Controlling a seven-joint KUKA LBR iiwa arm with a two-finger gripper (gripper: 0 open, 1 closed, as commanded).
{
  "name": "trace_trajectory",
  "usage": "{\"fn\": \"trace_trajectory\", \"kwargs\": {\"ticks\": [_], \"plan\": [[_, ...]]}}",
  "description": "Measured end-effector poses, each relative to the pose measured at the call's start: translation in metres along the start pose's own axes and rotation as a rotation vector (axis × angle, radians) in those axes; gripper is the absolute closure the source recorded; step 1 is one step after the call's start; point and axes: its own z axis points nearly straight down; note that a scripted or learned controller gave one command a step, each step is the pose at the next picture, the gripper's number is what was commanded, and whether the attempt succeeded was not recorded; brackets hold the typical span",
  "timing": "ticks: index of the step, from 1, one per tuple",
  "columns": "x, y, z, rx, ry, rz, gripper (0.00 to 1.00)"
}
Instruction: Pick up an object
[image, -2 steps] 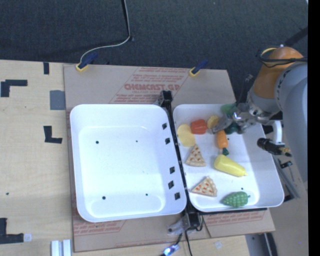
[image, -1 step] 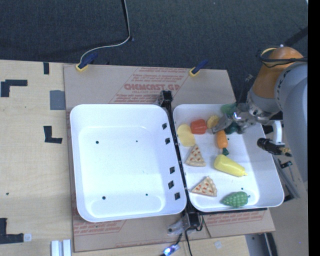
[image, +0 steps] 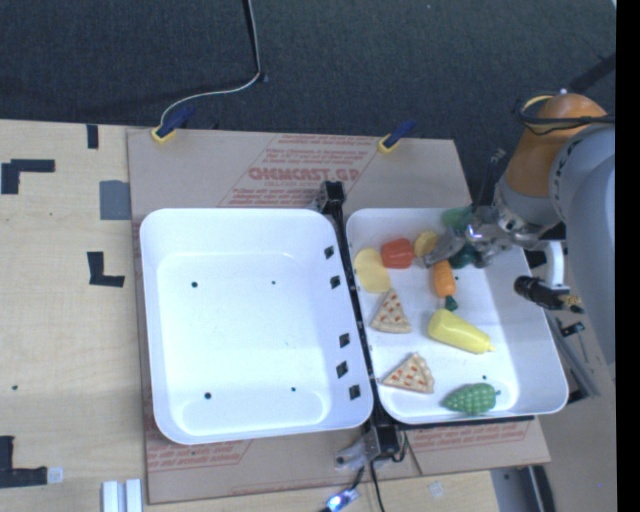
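Two shallow white bins are seen side by side on a sheet of printed cardboard (image: 300, 172) laid over the bench (image: 60, 320). The left bin (image: 160, 240) shows only its white floor with a few small dark dots, while the right bin (image: 530, 370) carries a scatter of toy food. The grey arm (image: 600, 200), with its orange band (image: 545, 150) above the wrist, is reached in from the right, and the hand (image: 462, 245) is held low over the far part of the right bin – how far it is opened cannot be told, as it is blurred and seen against clutter, and nothing can be made out as gripped. Just beside the hand an orange carrot (image: 443, 280) is found, with a dark green piece (image: 460, 216) at the hand's far side (its shape is too blurred to name). A red piece (image: 397, 253) lies left of the carrot, with a small yellow piece (image: 426, 242) between it and the hand, and a pale yellow round piece (image: 370, 270) lies against the bin's left wall. Nearer the camera, two pizza slices are placed – one (image: 391, 314) near the middle, the other (image: 410, 374) closer to the near rim. A yellow pepper (image: 459, 332) lies tilted to their right, and a green bumpy piece (image: 470, 399) rests at the near rim. Two blue-and-yellow clamps (image: 172, 122) are set at the cardboard's far edge.
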Motion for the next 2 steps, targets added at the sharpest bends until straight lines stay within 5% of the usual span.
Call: {"fn": "trace_trajectory", "kwargs": {"ticks": [2], "plan": [[0.0,0.0,0.0,0.0,0.0,0.0,0.0]]}}
